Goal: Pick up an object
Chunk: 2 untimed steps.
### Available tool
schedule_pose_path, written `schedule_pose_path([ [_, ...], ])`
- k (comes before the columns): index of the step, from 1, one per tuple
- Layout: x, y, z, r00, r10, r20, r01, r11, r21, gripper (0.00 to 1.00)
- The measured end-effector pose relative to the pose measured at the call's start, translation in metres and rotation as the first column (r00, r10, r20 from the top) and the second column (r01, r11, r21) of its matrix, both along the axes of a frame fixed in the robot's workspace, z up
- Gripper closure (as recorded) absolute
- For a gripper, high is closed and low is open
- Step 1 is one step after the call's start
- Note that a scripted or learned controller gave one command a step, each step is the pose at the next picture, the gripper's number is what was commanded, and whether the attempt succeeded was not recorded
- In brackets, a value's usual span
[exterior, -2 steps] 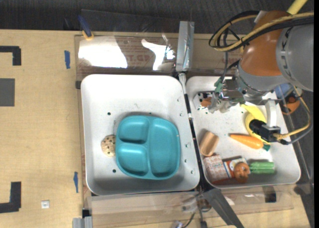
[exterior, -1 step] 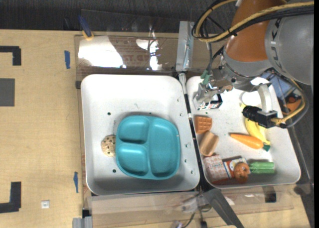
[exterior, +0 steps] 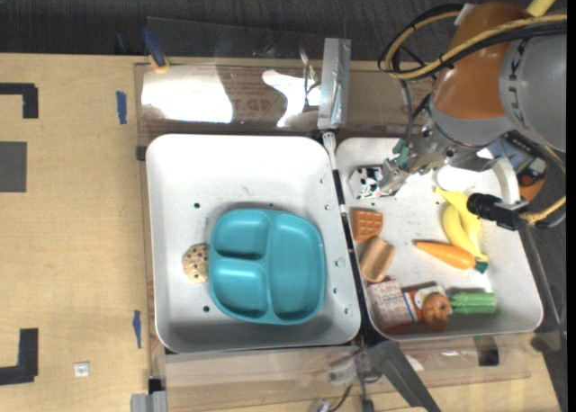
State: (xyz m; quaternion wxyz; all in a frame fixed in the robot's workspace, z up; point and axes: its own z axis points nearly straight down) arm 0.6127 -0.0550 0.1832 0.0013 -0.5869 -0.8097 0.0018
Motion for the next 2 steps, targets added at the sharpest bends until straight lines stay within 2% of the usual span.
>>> schedule_pose_path([
  [1, 0.051, -0.081, -0.056, 1.000, -0.027, 0.012, 0.027, 1.000, -0.004, 1.00],
  [2, 0.023, -0.145, -0.066, 1.000, 0.007, 0.004, -0.007, 1.000, 0.000, 1.00],
])
